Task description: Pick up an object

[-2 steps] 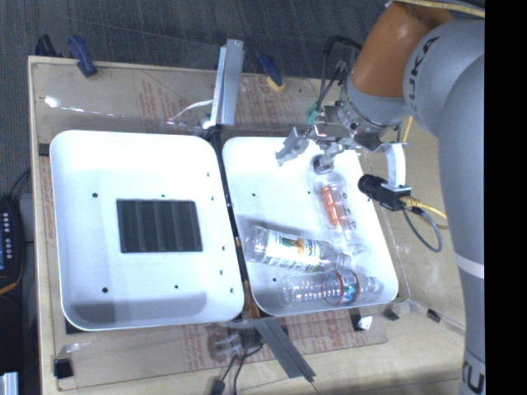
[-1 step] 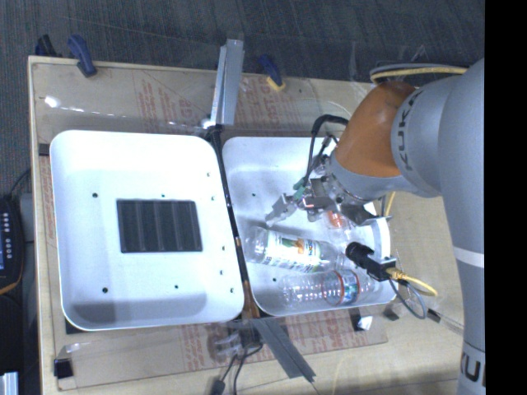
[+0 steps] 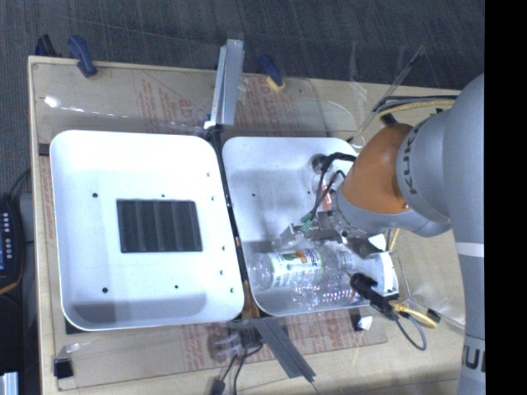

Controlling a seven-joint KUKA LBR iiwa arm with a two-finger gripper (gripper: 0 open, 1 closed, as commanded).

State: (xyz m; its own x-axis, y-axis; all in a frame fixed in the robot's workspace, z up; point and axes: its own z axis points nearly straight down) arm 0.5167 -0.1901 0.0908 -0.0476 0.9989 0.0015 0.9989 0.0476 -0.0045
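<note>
Low in the right bin, the gripper hung just above the clear plastic bottle, its state too obscured to tell. To the left lay the other bin with a dark ribbed block. The bottle lay on its side near the front wall; a good grasp would likely straddle its body squarely across the width, since it looked smooth and prone to roll.

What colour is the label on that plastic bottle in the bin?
Mostly green and white, wrapped around the clear bottle; seen in the camera view.
</note>
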